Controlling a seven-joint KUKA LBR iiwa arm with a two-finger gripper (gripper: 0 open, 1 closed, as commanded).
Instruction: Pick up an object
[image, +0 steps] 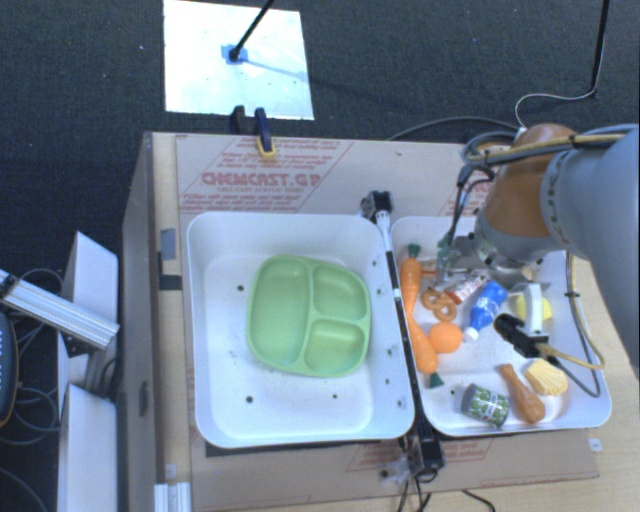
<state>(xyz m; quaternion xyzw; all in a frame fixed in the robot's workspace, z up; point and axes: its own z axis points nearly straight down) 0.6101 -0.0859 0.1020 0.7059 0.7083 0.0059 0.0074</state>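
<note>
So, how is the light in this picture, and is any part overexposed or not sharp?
Camera view: even, soft light, with weak shadows in the left bin around the green tray; the pale sheet on the dark floor beyond the bench is washed out; the small items near the tool in the right bin look slightly soft.

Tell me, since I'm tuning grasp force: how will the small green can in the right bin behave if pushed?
The green can lies on its side, so it would probably roll. It looks rigid and smooth, so possibly slippery. The drumstick beside it may block rolling.
</note>
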